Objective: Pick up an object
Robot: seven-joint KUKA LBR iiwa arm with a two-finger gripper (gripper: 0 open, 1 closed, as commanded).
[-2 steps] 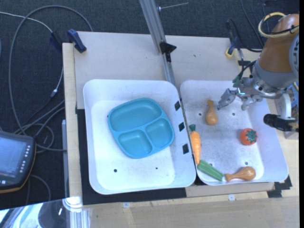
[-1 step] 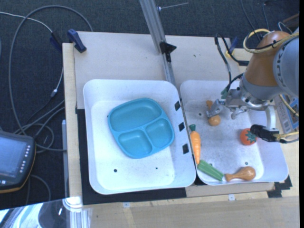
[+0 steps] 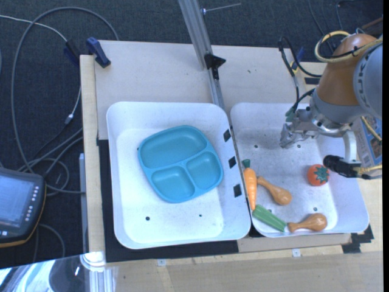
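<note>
A blue divided plate [image 3: 180,170] lies in the left bin [image 3: 121,224], the landmark for all that follows. Just right of the plate, across the wall between the bins, an orange carrot [image 3: 250,187] lies along the near-left side of the right bin [image 3: 358,215], with a green piece [image 3: 268,218] below it. Further right of the plate lie two tan drumsticks, the upper drumstick [image 3: 275,191] beside the carrot and the lower drumstick [image 3: 309,223] by the bin's near rim. Further right again, a red tomato [image 3: 317,174] sits apart from the others. The gripper [image 3: 292,137] hangs over the bare far part of the right bin, above the drumsticks and carrying nothing; whether its fingers are parted or closed cannot be told. No object has been picked yet. The tomato looks the likeliest target, standing clear of its neighbours; a clean try would centre directly above it and descend straight, since a round thing may roll off a skewed pinch.
</note>
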